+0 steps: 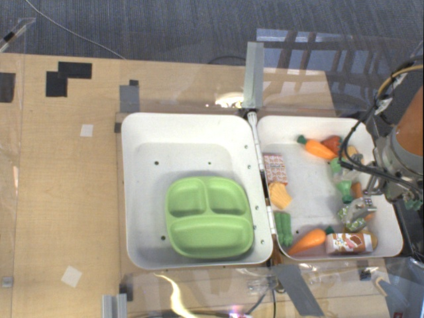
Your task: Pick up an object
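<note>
In the right white bin (391, 244), you see the two-finger gripper (358, 212) low beside a small green toy (345, 189). You cannot tell its grip state.

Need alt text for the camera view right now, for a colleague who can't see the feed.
The arm's hand reaches from the right into the right bin, low among toy food: two carrots, a can, a snack packet and a cheese wedge. The left bin holds a green divided plate.
</note>
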